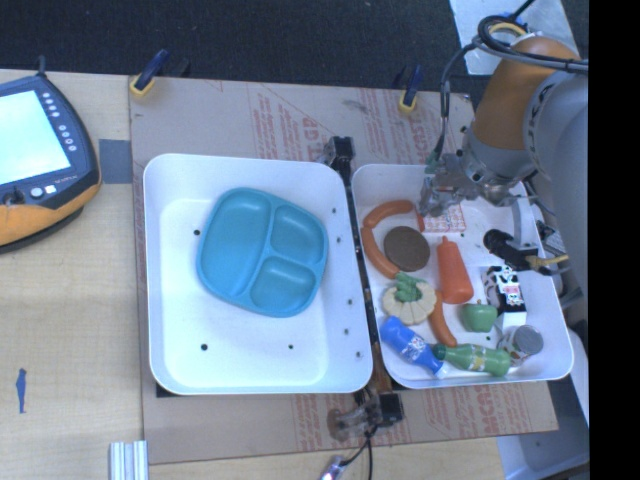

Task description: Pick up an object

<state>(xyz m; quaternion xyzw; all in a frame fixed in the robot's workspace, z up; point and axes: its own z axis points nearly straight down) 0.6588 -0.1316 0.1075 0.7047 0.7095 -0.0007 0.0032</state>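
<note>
One tool [437, 200] — above right bin [400, 173].

Glossy white plastic bins [170, 268], smooth turquoise plastic tray [262, 252], wooden bench [70, 368]

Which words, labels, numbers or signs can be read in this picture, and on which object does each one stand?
None of the text can be read.
Cardboard sheet under the bins: red printed lettering, too faint and small to read.
Small black and white box in the right bin: dark marks, too blurred to read.
Blue packet: pale marks, unreadable.
Green bottle: label too small to read.
Tablet-like device at the left: small buttons, no legible symbols.
</note>
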